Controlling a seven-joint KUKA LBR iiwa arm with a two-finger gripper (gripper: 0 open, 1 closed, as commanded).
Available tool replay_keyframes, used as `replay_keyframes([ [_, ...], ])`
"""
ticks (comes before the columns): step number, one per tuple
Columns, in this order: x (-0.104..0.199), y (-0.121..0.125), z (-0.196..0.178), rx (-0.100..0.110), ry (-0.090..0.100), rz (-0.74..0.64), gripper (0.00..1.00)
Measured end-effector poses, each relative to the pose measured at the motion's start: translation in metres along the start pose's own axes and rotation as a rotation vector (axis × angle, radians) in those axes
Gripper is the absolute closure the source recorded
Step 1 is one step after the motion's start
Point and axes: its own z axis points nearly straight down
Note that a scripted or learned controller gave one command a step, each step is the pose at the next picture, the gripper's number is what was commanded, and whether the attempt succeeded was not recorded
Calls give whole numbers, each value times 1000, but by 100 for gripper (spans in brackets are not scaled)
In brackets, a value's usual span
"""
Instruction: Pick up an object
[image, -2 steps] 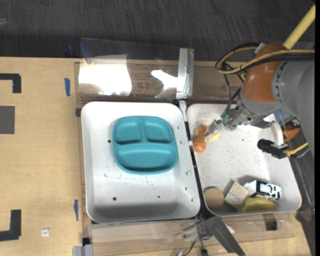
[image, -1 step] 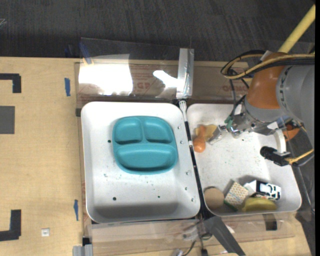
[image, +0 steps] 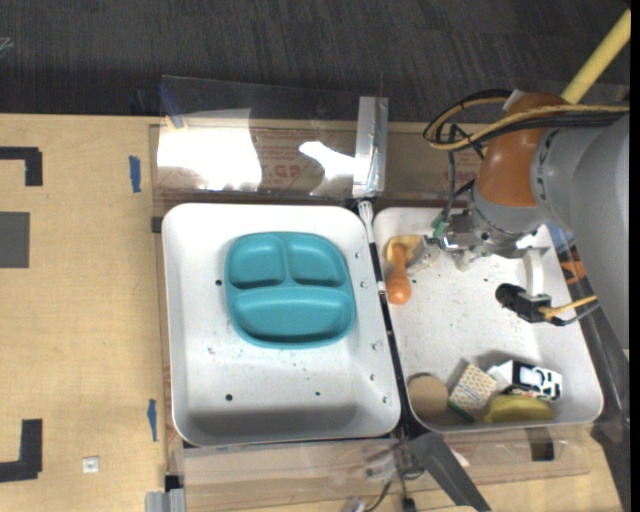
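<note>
Well, my tool (image: 452, 241) sits low over the far end of the right bin (image: 470, 330), close to the wall that divides it from the left bin (image: 200, 385). From this slant I cannot tell how wide the tool stands, and I see nothing held in it. My grey arm with its orange band reaches in from the right, above the bin's far right corner.

The nearest thing is an orange and yellow toy (image: 398, 268), long and narrow, lying against the dividing wall just to the left of the tool. Whether the tool touches it I cannot tell; a small pale bit shows between them.

The other things lie well apart from the tool, along the near wall of the same bin: a tan ball (image: 428, 396) in the near left corner, a patterned block (image: 471, 389) just beside it, then a yellow banana (image: 520, 408), with a black and white toy car (image: 536, 379) just behind the banana.

In the left bin a teal divided plate (image: 290, 288) lies flat near the middle. Both bins stand on the tan desk (image: 80, 300).
</note>
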Motion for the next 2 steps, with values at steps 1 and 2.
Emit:
replay_keyframes([
  [1, 7, 22, -10, 4, 0, -294, 0],
  [2, 1, 22, -4, 10, 5, -334, 0],
])
